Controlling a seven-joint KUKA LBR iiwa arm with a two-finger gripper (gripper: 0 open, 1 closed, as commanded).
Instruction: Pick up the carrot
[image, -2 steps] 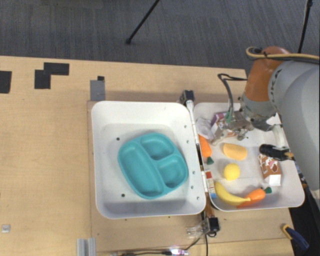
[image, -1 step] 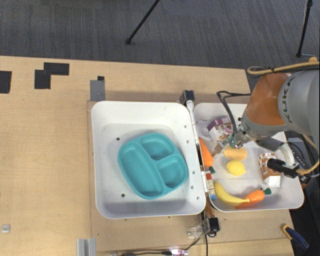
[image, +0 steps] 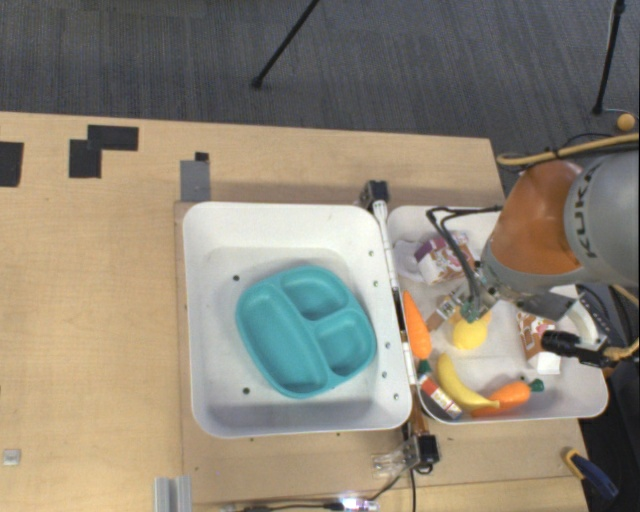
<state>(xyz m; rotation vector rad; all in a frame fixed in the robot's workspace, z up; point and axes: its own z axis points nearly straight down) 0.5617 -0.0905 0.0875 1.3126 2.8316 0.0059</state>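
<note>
The approach step is judged in hand: the carrot (image: 415, 322) lies just left of the jaws, whose spread cannot be told above the lemon (image: 468, 333), so a leftward shift is called for.

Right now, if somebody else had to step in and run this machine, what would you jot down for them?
Gripper: low in the right bin, right above the lemon; I cannot tell whether it is open or shut, and nothing shows between its fingers.
Carrot: lies along the right bin's left wall, apart from the gripper. A second, smaller carrot lies near the front wall by the banana.
Left bin: holds the teal divided plate.
Done: nothing lifted.
Left: shift to a carrot, grasp, lift.
</note>
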